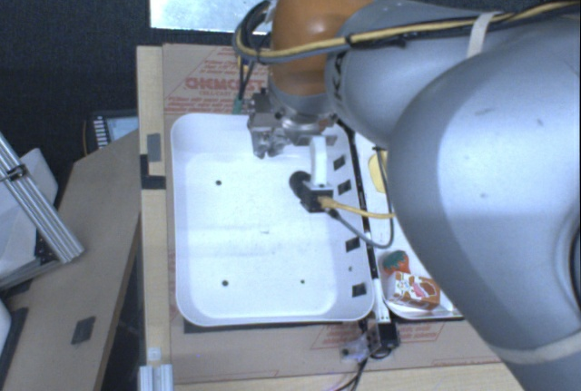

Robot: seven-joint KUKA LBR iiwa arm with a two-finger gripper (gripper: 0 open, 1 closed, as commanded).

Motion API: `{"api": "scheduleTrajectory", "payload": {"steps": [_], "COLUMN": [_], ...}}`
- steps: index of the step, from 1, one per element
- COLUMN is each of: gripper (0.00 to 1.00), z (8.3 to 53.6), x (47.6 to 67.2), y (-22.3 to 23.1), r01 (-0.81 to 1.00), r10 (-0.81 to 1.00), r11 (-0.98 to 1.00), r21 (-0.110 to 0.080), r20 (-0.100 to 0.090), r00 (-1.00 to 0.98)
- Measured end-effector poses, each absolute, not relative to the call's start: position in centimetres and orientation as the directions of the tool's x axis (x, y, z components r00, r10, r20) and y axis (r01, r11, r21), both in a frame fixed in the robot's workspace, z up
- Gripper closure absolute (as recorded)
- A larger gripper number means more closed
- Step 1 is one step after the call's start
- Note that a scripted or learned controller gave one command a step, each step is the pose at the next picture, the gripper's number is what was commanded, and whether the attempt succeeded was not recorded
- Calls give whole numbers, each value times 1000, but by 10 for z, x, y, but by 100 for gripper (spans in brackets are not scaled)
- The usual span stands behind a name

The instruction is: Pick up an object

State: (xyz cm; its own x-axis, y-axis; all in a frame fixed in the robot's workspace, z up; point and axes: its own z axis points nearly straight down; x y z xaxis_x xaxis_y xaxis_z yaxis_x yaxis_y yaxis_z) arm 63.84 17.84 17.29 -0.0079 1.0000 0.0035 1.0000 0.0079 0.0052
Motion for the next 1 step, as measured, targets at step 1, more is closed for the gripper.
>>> {"api": "scheduleTrajectory", "payload": {"steps": [1], "gripper": [100], "z": [252], "x": [622], "y": [224], "r01": [1000], "r10": [1000], "r11": [9], "r21": [8], "r20": [4], "r00": [-9]}}
